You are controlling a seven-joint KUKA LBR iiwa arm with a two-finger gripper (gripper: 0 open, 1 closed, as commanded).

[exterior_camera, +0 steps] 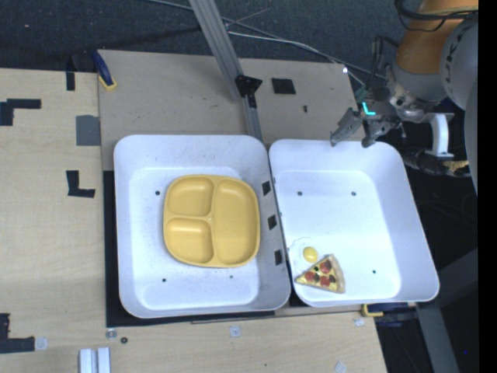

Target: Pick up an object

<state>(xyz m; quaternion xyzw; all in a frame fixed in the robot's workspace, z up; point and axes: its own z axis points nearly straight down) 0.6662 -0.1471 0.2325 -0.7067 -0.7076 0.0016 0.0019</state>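
Pizza-slice toy (pixel 321 273), a small flat wedge of plastic with red and dark toppings, lies at about 7 o'clock in the right-hand shallow white bin (pixel 388 208), touching a small fried-egg toy (pixel 308 252) with a yellow yolk just above it. The grey two-finger gripper (pixel 356 132) hangs over that bin's rim at about 12 o'clock, well apart from both toys, its jaws spread open and holding nothing. The likely trouble is the slice's low, flat shape: jaws coming straight down could slide off its top or close on air, and the egg pressed against it could be nudged or caught along with it. Both toys sit near the bin's wall by the divide between the bins, so a descent set slightly off could strike that rim. In the left-hand white bin (pixel 140 208) a yellow three-compartment plastic tray (pixel 211 221) rests at the centre, clear of the arm's route. A grey metal bar (pixel 221 37) slants down from 12 o'clock to the gap between the bins, and cables trail across the dark area beyond the wooden surface (pixel 46 208); neither blocks the path.
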